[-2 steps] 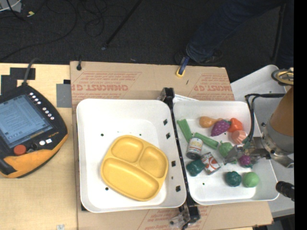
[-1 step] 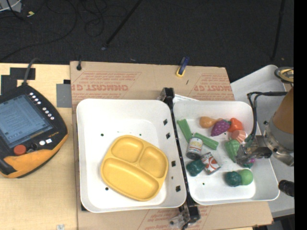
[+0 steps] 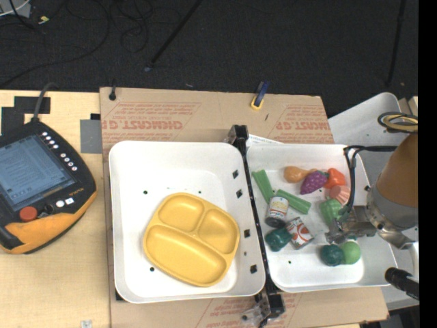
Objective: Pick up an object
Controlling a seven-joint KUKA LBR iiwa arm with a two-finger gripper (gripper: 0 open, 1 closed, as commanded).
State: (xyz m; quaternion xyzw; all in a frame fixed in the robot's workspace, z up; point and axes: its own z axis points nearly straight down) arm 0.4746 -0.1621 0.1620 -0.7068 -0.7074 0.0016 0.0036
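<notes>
The right bin (image 3: 341,273) holds several small toy items. Among them are two green sticks (image 3: 262,185), an orange fruit (image 3: 295,174), purple grapes (image 3: 313,181), a red-orange piece (image 3: 335,178) and a small can (image 3: 276,210). A red-and-white can (image 3: 299,232) lies beside a dark green lump (image 3: 277,238). Near the bin's front right are a dark green ball (image 3: 332,255) and a light green ball (image 3: 351,252). My gripper (image 3: 341,231) is low over the bin's right part, just above those two balls and beside a green pepper-like piece (image 3: 330,209). The arm's body hides part of that corner.
A yellow divided plate (image 3: 191,238) lies in the left bin (image 3: 136,162). A teach pendant (image 3: 37,183) rests on the bench at far left. A blue-and-yellow clamp (image 3: 258,96) sits on the cardboard's back edge. The divider (image 3: 249,210) separates the two bins.
</notes>
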